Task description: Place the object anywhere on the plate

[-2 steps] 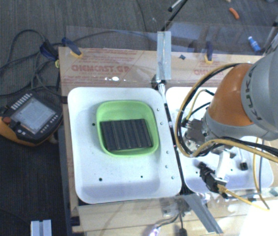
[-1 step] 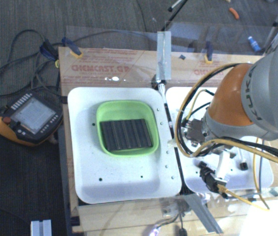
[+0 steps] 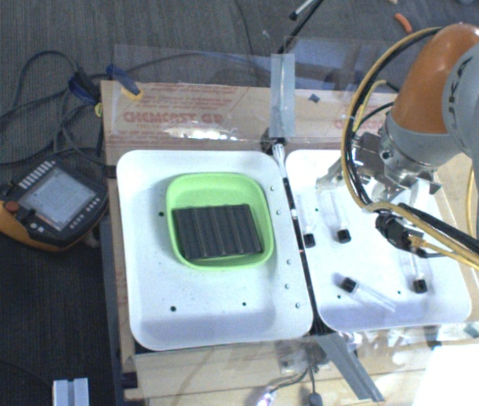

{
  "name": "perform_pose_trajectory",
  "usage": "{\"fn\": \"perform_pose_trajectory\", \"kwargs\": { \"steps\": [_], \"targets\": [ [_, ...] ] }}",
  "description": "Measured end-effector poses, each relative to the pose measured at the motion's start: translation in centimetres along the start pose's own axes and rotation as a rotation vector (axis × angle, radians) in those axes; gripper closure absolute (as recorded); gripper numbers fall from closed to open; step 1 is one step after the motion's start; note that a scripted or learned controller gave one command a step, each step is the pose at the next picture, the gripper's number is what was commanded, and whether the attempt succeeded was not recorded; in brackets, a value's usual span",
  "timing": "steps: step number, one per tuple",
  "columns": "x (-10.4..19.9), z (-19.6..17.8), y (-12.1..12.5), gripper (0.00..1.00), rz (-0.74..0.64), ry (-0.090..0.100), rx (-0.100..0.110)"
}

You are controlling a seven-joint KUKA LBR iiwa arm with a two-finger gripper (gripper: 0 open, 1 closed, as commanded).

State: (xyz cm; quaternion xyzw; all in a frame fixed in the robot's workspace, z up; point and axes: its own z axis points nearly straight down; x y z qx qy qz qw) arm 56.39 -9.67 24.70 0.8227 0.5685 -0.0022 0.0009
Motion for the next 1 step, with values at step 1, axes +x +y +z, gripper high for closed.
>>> {"fn": "perform_pose_trajectory", "kwargs": {
  "steps": [1],
  "targets": [
    [-7.43,-11.55,4.08,0.0,0.054,0.0,-0.001]
  ]
}}
